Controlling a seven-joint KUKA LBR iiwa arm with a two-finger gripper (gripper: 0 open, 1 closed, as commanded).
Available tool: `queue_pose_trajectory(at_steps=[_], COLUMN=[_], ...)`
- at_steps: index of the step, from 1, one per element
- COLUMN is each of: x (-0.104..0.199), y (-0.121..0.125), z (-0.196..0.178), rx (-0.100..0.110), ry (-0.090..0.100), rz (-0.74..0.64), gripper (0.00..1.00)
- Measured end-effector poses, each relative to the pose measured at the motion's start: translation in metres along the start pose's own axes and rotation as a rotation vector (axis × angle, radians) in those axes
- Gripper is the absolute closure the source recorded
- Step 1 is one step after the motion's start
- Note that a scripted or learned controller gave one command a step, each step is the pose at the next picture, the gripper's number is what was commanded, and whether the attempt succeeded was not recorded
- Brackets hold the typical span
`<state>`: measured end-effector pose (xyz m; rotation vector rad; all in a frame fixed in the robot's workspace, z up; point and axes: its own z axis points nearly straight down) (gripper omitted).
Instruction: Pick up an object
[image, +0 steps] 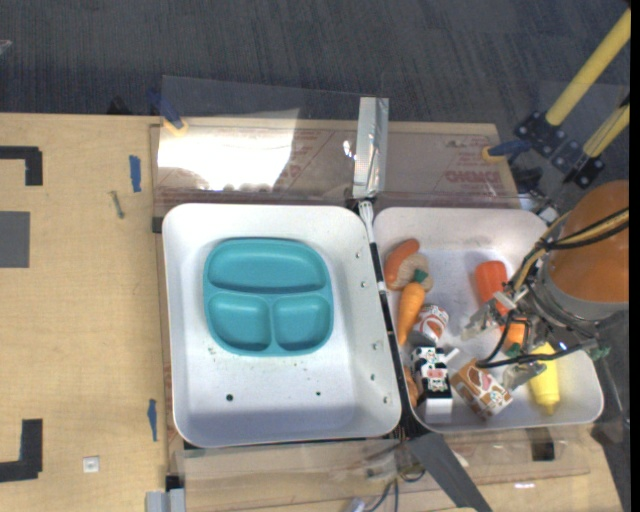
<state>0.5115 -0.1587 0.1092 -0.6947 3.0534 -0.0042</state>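
Camera view, looking down at a slant on 2 shallow white bins set side by side. The task names no single object, so we take as candidates the toys that lie in the right bin (470, 225). An orange carrot (408, 310) lies lengthwise near the bin's left wall, and above it we see a rounded orange and white toy (403, 260). Just right of the carrot sits a small red and white piece (433, 324); below that, a black and white figure (432, 372) rests against the front left corner. A brown patterned box (482, 390) lies near the front wall, a yellow toy (545, 388) lies to its right, and an orange block (489, 281) sits nearer the middle of the bin.

The gripper (505, 335) hangs over the right half of this bin, between the orange block and the brown patterned box. We see nothing between its parts, and we cannot tell how far it stands open, since cables and the wrist cover it. The arm's orange band (600, 250) shows at the right.

The left bin (190, 400) bears a teal tray (268, 294) with 3 compartments. Both bins rest on a wooden bench (80, 300).
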Motion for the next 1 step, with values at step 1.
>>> queue_pose_trajectory(at_steps=[1], x=[-0.0227], y=[-0.0127], z=[0.0209], rx=[-0.001], ry=[0.003], rz=[-0.015], gripper=[0.0])
